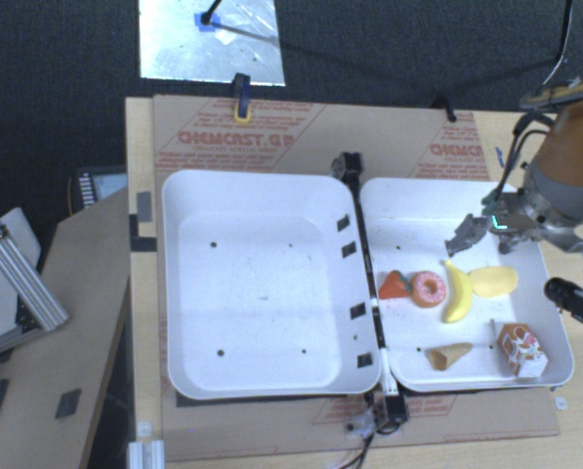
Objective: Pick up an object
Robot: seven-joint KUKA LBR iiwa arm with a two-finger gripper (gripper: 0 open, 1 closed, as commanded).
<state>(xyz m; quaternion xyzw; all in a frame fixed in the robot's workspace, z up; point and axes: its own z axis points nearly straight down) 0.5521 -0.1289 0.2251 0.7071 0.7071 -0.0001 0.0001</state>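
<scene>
Nearest the lens, a tan cone (449, 357) and small red-white carton (521, 350) sit in the right bin (408, 203); banana (457, 293), pink donut (428, 288), strawberry (395, 285), pale yellow piece (492, 281) mid-bin; my gripper (464, 234) hovers just above banana, fingers spread, holding nothing.

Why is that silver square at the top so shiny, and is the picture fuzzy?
In the camera view, the silver sheet catches the light and glares; the white bins look bright and evenly lit; the toys, like the banana, look soft, a bit fuzzy.
</scene>
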